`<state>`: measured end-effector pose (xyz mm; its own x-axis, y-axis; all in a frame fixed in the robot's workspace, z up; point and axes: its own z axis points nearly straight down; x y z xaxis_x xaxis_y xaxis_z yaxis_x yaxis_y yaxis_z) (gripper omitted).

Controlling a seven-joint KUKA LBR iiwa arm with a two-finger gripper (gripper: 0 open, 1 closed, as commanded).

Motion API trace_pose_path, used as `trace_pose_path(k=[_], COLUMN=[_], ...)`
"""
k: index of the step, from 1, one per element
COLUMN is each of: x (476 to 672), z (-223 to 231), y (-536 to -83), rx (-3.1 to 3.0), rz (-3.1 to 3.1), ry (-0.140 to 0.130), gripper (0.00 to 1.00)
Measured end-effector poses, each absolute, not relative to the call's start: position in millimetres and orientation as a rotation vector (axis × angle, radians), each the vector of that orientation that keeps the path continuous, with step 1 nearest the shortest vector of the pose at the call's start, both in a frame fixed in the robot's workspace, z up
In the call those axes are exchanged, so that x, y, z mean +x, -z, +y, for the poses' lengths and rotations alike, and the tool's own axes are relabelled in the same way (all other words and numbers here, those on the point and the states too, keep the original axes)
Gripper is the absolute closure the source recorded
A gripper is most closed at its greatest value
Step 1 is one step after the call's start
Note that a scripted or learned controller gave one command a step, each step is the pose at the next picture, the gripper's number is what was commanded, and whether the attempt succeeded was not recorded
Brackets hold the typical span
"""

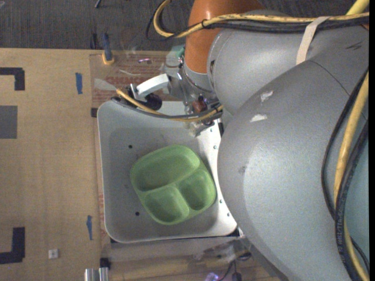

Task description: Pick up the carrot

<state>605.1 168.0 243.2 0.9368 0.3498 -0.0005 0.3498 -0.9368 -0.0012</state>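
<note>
A: How far along is it?

B: Hard to call; the arm (293, 139) bulks across the right half of the view, grey with its orange band (214, 10) up top, and it hides most of that side; I'd judge the pick not done, since no carrot is seen held.

A: And the carrot?

B: I can't place it; the bin (114, 157) in view has a green tray (173, 183) with three compartments, lying a little right of its middle, and I make out nothing orange in the tray or on the bare white floor around it; if the carrot is anywhere, it may be under the arm, but that is a guess.

A: The claw?

B: There is wrist hardware near the bin's top edge, a white bracket (151, 85) and yellow cable (176, 113), but I cannot tell how the claw stands, or whether it has hold of anything.

A: So what is left?

B: By my reading, all of it: finding, gripping, lifting.

A: The surroundings?

B: The counter (47, 157) is tan board with black corner marks and bits of blue tape (79, 84); beyond its top edge runs dark carpet (58, 10) with loose cables.
</note>
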Motion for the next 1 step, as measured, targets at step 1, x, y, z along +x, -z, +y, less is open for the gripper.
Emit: trace_pose_path(k=[1], x=[622.9], z=[201.3], y=[-236.4], rx=[-2.904], rz=[-1.196], ry=[-0.004], gripper=[1.00])
